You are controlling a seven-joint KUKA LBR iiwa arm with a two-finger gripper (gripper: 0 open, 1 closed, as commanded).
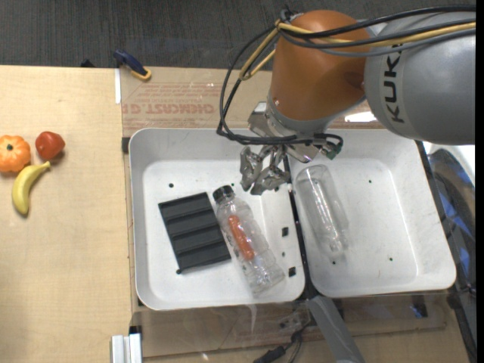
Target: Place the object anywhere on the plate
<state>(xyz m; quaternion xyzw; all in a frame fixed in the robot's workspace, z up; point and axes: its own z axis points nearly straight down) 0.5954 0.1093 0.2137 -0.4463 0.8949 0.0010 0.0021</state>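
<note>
Lying diagonally, bottle (pixel 243 237) cap points upper-left; gripper (pixel 261 174) state unclear, nothing held

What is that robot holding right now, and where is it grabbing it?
Nothing that I can see. The end effector hangs above the left bin, just beyond the capped bottle, with nothing between its fingers.

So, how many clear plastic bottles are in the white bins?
2. One clear plastic bottle with a black cap lies in the left white bin; another clear plastic bottle lies in the right white bin.
</note>
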